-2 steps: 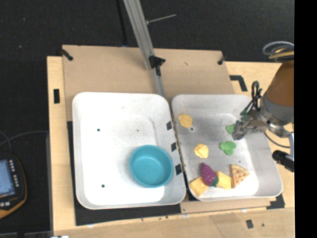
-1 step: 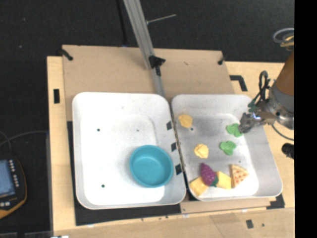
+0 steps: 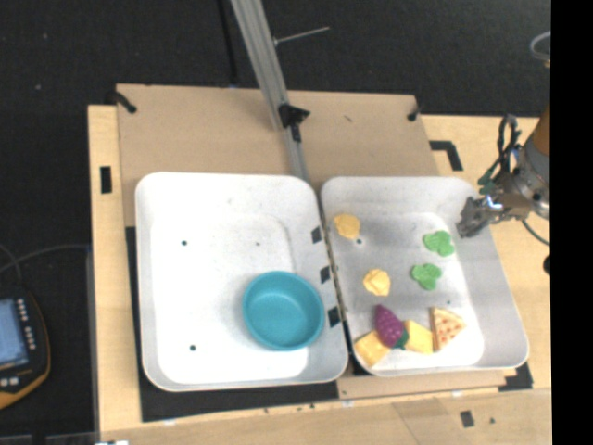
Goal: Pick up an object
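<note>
End effector [image 3: 471,219] hangs low, arm reaching leftward.

left bin [image 3: 185,221]: open floor except bowl [image 3: 283,310] at near right | right bin [image 3: 398,197]: far strip bare, toys crowd near half, tightest at purple piece [image 3: 389,324] | pole [image 3: 269,68] slants over far seam | claw [image 3: 473,219] at right rim, apparently above it

Overhead slanted view of the bench. Left bin [image 3: 185,239] contains a blue bowl [image 3: 283,310]. Right bin [image 3: 491,295] contains two yellow pieces [image 3: 346,226] [image 3: 376,281], two green pieces [image 3: 438,243] [image 3: 426,274], and (near its front edge) a purple piece [image 3: 390,324] beside a pizza slice [image 3: 447,327]. Gripper [image 3: 471,219] hovers at the right bin's far right rim.
</note>
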